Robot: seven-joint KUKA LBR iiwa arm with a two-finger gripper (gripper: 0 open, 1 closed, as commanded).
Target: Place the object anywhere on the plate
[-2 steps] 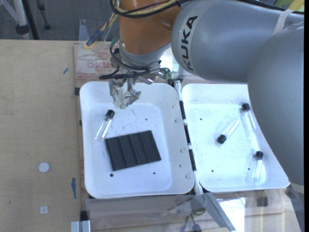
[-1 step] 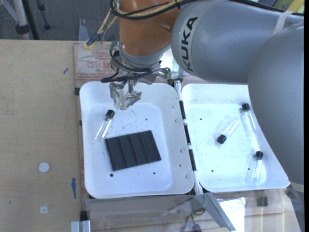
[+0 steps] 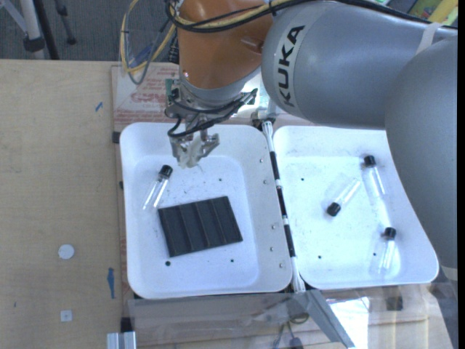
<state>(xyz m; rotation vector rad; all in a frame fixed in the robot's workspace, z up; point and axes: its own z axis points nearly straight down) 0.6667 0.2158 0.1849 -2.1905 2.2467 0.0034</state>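
A black ribbed plate [image 3: 200, 226] lies flat in the left bin [image 3: 138, 267], toward its front. A clear tube with a black cap [image 3: 157, 185] rests on the bin floor just beyond the plate's far left corner, not touching it. My gripper [image 3: 195, 151] hangs over the back of the left bin, to the right of and behind the tube. It is open, with nothing between its fingers. The orange wrist band and grey arm hide the bin's back edge.
In the right bin [image 3: 425, 267] lie three more capped clear tubes: one at the back right [image 3: 373, 174], one in the middle [image 3: 341, 197], one at the front right [image 3: 386, 249]. A divider rail [image 3: 280, 209] runs between the bins.
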